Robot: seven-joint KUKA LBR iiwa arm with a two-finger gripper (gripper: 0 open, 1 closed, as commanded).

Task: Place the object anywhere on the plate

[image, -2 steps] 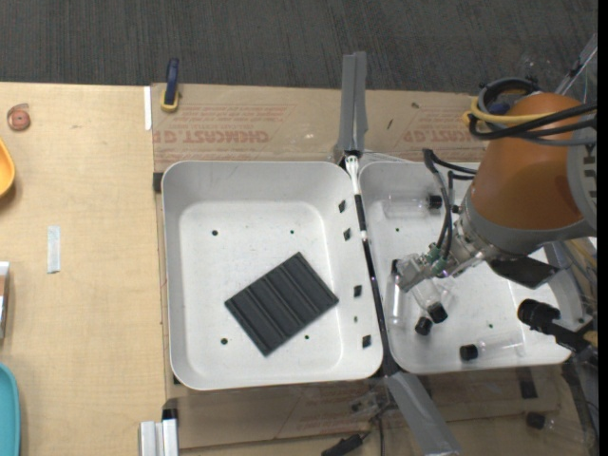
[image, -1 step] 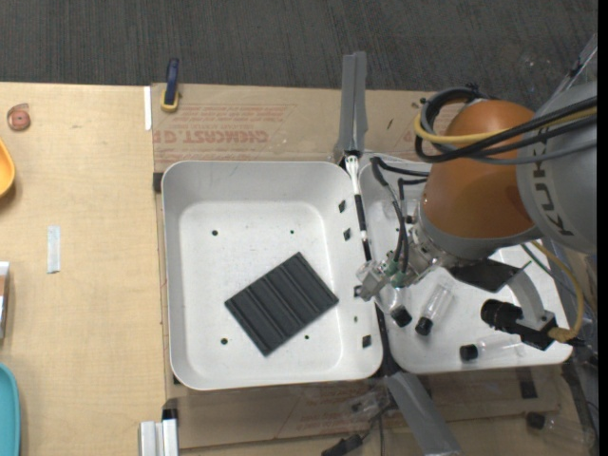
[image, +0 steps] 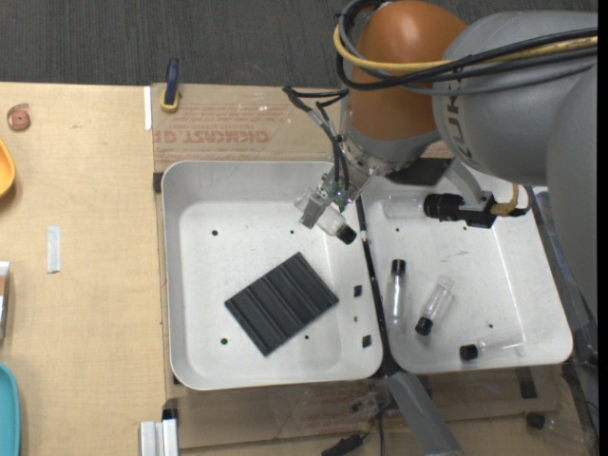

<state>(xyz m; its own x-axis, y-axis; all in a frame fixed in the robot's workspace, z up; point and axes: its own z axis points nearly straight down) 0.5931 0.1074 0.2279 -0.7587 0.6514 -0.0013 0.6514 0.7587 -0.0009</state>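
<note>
A grey robot arm with an orange band reaches in from the right over two shallow white bins set side by side on a bench. Its pincer hangs above the right part of the left bin, close to the divide between the bins, and appears to be grasping a small clear vial with a black cap at its tip, though the grip itself is hard to make out. A dark ribbed plate lies flat and tilted on the left bin's floor, below and to the left of the pincer, well apart from it.

The right bin bears three more clear vials with black caps.

The risks, as a judgement: a round vial may roll off the ribbed plate once let go, or slip from a shallow hold before it gets there.

Brown cardboard behind the bins carries red printing, seen reversed; it seems to read "CHEMCAST GP", not clearly.
</note>
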